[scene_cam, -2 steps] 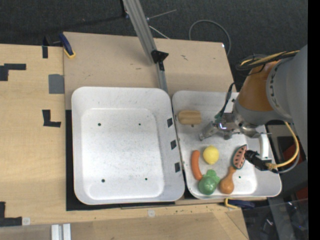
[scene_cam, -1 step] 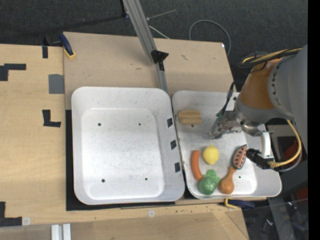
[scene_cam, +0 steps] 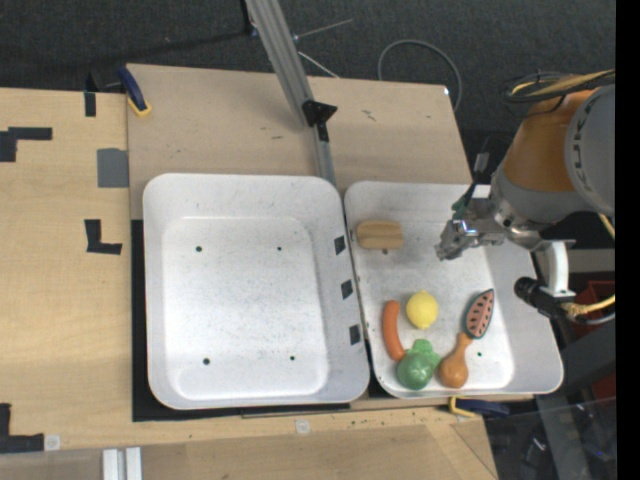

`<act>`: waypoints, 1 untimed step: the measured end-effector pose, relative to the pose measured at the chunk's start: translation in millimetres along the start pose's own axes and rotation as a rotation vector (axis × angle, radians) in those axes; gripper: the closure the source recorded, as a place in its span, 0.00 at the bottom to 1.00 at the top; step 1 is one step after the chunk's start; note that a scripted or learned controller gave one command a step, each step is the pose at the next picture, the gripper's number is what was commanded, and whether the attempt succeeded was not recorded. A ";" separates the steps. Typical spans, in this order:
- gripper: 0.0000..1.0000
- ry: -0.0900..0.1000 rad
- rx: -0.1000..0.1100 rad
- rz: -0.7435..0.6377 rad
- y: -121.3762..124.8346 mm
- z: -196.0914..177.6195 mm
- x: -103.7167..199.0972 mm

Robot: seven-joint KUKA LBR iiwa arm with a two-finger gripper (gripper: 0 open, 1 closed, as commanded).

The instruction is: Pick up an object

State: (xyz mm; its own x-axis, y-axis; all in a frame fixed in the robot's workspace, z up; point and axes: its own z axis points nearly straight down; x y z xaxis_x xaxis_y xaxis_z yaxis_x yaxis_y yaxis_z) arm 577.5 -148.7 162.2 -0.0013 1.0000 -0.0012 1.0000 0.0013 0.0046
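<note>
The right bin (scene_cam: 425, 203) holds several toy foods. A tan bread roll (scene_cam: 379, 235) lies near its back left. A yellow lemon (scene_cam: 422, 309) sits mid-bin, with an orange carrot (scene_cam: 392, 330) to its left and green broccoli (scene_cam: 416, 364) in front of it. An orange pear-like piece (scene_cam: 455, 365) and a watermelon slice (scene_cam: 479, 314) lie at the front right. My gripper (scene_cam: 455, 241) hangs over the bin's right part, right of the bread roll and behind the lemon, with nothing visible between its fingers.
The left bin (scene_cam: 240, 288) lies beside the right one. A slanted metal pole (scene_cam: 290, 68) crosses the bench behind the bins. The grey arm with its orange band (scene_cam: 545, 163) comes in from the right. Cables trail at the right edge.
</note>
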 end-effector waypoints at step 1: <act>1.00 0.000 0.001 0.000 -4.0 -44.2 2.2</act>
State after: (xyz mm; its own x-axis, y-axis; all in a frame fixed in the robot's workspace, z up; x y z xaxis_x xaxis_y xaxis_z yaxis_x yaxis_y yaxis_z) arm 573.2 -146.4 206.4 -0.0017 1.0000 -0.0008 1.0000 0.0017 0.0034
